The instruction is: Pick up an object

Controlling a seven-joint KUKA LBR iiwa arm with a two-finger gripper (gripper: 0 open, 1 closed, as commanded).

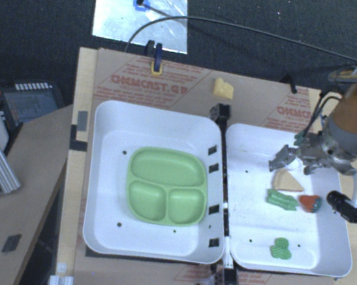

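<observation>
- Beige wedge (287, 181): lies flat on the floor of the right bin (243, 246), just below the hand (296, 158) and nearest to it of all the pieces. We judge it the likeliest thing to be picked; it is not lifted.
- Green ridged piece (281, 200): lies just under the wedge, a little further from the hand, on the bin floor.
- Red-orange piece (309, 203): beside the green ridged piece, below the hand and toward the arm's side.
- Small green lump (281, 249): well apart from the hand, near the bin's front wall.
- Hand: hangs over the upper part of the right bin, tilted; two fingers stand spread, with only white bin floor showing between them. We count it wide and holding nothing.
- Left bin (97, 226): well away from the hand, carrying a green divided tray (166, 186).
- Yellow block (223, 88): on the tabletop beyond both bins.
- Progress: we judge the approach made; descent, closing and lift are all left to do.
</observation>
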